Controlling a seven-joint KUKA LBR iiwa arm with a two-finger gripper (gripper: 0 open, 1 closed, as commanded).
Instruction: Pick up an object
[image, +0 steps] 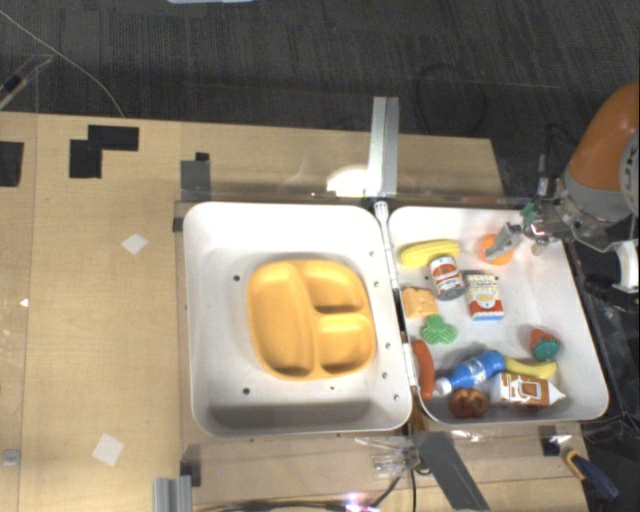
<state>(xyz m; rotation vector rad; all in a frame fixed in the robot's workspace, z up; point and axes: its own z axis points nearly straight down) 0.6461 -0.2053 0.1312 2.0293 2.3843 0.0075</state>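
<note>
Wooden bench boards (100, 300) are lying under two white bins, with dark carpet beyond. Toys are being kept in the right bin (580, 300). A small orange piece (493, 250) is resting at that bin's far edge, and the gripper (522, 232) is being held just beside it, over the bin's far right corner; whether it is spread or closed cannot be told. A banana (430, 252), a can (447, 277) and a little red-and-white box (485, 296) are lying in the bin's far half. A blue bottle (475, 370), a red sausage (424, 365) and a carton (525, 390) are lying along its near edge. Left of the right bin, a yellow divided tray (310, 318) is being held in the left bin (215, 300).
</note>
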